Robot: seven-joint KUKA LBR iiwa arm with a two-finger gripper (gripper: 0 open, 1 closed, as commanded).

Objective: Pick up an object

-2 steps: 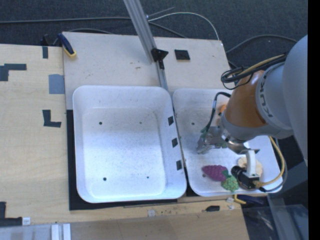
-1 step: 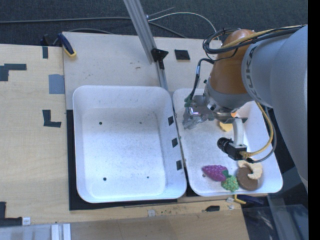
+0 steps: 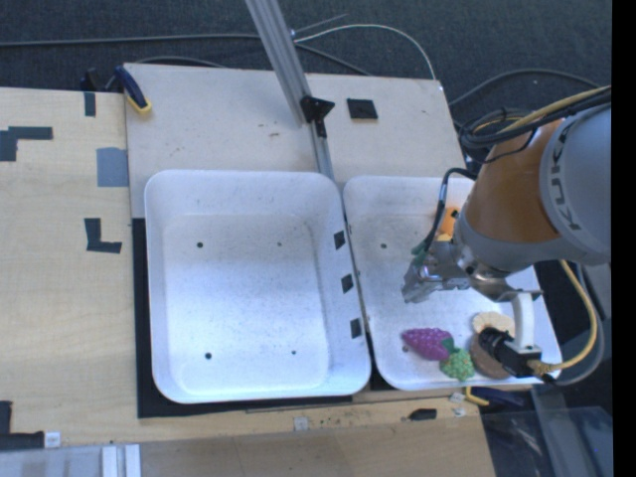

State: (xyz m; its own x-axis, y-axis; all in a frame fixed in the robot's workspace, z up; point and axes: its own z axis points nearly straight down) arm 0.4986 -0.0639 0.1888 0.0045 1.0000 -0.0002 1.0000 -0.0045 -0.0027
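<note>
The grey KUKA arm with its orange band (image 3: 517,202) reached in from the right, bent downward at the wrist. Its metal two-finger gripper (image 3: 419,284) pointed down and to the left.

Purple grapes (image 3: 427,342), green toy (image 3: 458,366), white bins (image 3: 164,266).

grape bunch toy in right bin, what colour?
Purple, seen in the camera view: grape bunch near the right bin front edge.

Purple grape bunch (image 3: 426,342), green piece (image 3: 458,366) beside — perhaps touching
</note>
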